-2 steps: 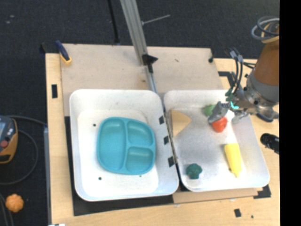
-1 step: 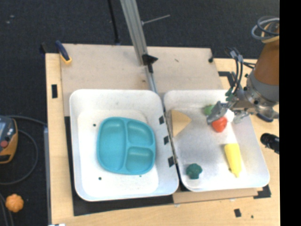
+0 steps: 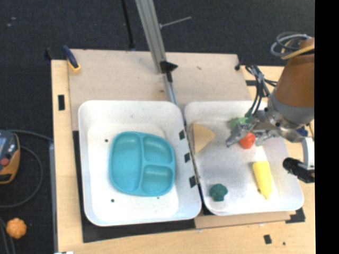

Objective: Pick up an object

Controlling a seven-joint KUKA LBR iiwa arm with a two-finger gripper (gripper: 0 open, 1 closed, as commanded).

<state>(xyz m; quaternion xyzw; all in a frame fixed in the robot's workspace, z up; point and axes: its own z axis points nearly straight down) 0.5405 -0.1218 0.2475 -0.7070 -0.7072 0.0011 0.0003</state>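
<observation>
The right bin (image 3: pixel 275 202) holds a small red object (image 3: pixel 246 141), a yellow oblong object (image 3: pixel 262 178), a dark green lump (image 3: pixel 218 191) and a tan wedge (image 3: pixel 201 136). My gripper (image 3: pixel 247 138) hangs low over the bin's upper middle, open. Its fingers (image 3: pixel 232 140) straddle the red object, with a gap on either side. The grey arm with its orange band (image 3: pixel 296 83) reaches in from the right and hides the bin's far right corner.
A teal divided plate (image 3: pixel 142 163) lies in the left bin (image 3: pixel 95 120). A small green piece (image 3: pixel 236 123) sits just behind the gripper. A metal post (image 3: pixel 153 36) rises behind the bins. An orange ball (image 3: pixel 16 227) lies off the bench at lower left.
</observation>
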